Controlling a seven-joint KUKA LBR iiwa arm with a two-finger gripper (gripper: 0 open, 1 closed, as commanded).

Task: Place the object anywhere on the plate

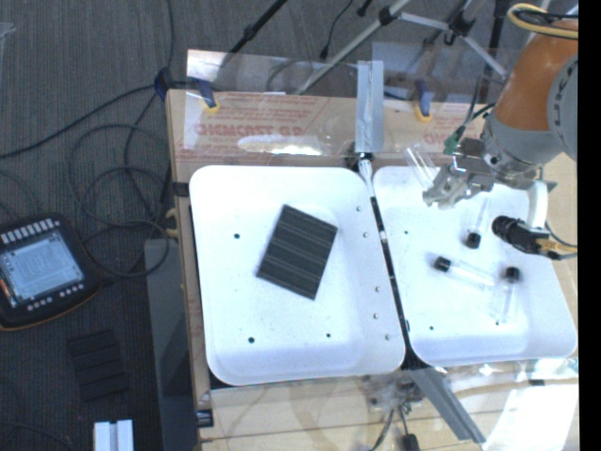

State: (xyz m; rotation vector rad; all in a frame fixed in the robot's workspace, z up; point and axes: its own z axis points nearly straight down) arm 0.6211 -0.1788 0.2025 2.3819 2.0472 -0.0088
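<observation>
Dark ribbed plate in left bin, long axis tilted upper-right to lower-left. Gripper over right bin; grip state unreadable.

The arm is cut off at the right edge; the hand's grip is too small to read.

end effector over right bin | dark plate in left bin

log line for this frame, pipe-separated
arm: over right bin far edge | gripper: above bin floor, nothing seen held | objects: clear tubes in right bin | plate: dark, left bin, bare
</observation>
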